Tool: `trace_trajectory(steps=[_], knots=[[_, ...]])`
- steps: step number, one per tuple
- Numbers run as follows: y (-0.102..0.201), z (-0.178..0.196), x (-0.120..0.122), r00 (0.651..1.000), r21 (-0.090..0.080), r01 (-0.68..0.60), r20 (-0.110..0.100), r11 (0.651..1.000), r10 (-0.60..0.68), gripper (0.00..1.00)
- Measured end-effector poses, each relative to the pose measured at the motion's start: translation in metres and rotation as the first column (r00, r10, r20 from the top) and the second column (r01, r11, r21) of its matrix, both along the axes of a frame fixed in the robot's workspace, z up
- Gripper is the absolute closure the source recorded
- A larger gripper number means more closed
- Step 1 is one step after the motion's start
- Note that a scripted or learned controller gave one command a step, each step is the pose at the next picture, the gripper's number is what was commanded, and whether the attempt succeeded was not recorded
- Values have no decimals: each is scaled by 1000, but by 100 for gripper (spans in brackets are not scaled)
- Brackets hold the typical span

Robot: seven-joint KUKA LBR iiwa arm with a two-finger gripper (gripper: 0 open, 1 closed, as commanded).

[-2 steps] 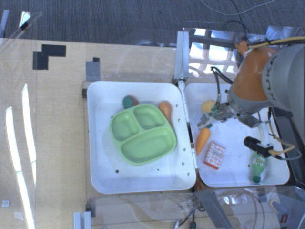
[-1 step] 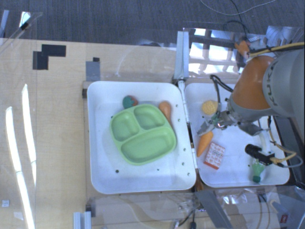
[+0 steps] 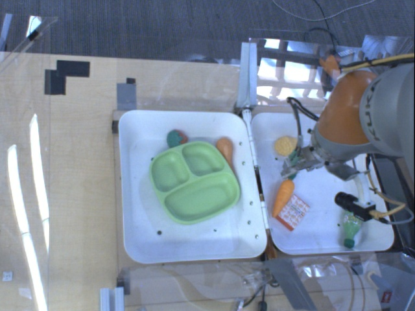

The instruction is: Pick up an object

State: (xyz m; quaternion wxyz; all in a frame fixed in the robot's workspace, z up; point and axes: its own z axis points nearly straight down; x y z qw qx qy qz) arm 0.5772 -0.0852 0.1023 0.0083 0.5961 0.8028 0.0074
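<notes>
Underneath, pale wooden bench (image 3: 65,225); dark carpet (image 3: 162,11) beyond.

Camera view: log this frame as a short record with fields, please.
left bin: green divided plate; teal-and-red item and orange item at its far edge
right bin: yellow round item, carrot, red-and-white packet, green bottle
gripper: over the right bin, between yellow round item and carrot
object lifted: none seen

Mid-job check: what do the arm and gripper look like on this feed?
The arm is a rounded grey casing with dark lettering, then a broad orange band above the wrist. The gripper is small, pale grey metal. A thin black cable loops beside the wrist.
</notes>
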Motion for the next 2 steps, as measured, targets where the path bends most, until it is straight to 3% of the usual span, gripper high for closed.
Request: trace_trajectory(steps=[1,2], knots=[[0,0,0,1000,0,0,0,1000,0,0],[1,12,2,1000,0,-1,7,1000,1,100]])
